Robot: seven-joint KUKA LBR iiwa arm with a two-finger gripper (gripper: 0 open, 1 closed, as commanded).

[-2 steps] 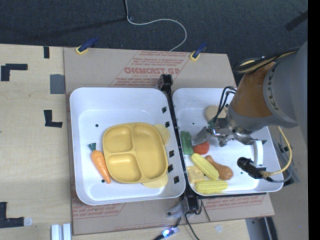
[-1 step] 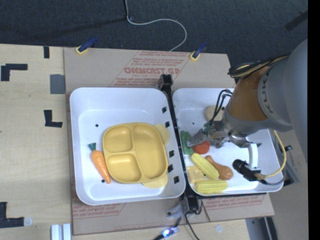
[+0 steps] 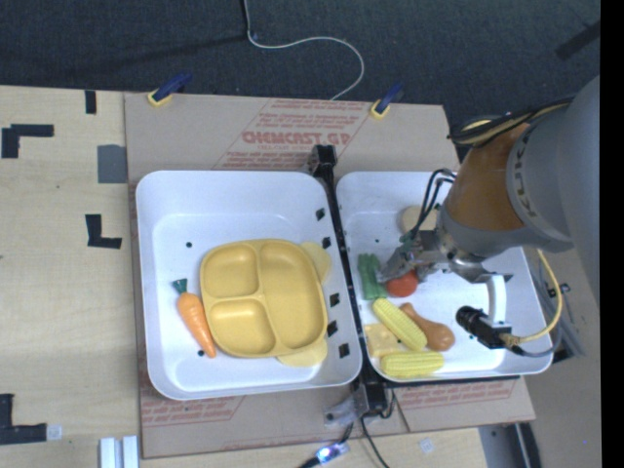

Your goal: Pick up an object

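The tomato (image 3: 402, 285), a small red toy, lies in the right bin (image 3: 441, 188) just under the gripper (image 3: 408, 262), and we judge it the likeliest pick. From the left: a carrot (image 3: 195, 323) lies beside a yellow tray (image 3: 263, 295) in the left bin (image 3: 156, 198). In the right bin, a green piece (image 3: 369, 274) sits just left of the tomato, with two corn cobs (image 3: 400, 324) and a drumstick (image 3: 431, 331) nearer us. We expect the tomato to be light, hard plastic, smooth and round, so it may slip or roll; a grip across its middle looks best. The gripper hangs directly above it, perhaps touching. We cannot tell how its jaws stand, nor whether it has anything in hand.
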